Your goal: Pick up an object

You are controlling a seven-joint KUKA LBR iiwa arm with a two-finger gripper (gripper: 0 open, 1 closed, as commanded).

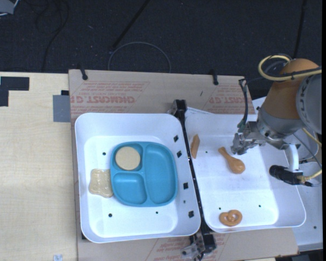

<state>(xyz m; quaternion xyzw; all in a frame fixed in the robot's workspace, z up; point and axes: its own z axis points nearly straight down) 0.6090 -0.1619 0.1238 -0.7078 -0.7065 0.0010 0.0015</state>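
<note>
We see the two-finger metal gripper (240,145) in the right white bin (293,222) | finger state we cannot tell | tan drumstick-shaped toy (232,161) just at its 7 o'clock | long axis 10-to-4.

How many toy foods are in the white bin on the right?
3: a sausage by the left wall, a drumstick in the middle beside the gripper, a pretzel near the front edge.

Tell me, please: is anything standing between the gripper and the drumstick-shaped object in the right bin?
Nothing visible does. The gripper hovers just above and right of the drumstick-shaped object, with bare floor of the right bin between them. The pretzel and the stick-shaped piece lie well aside.
</note>
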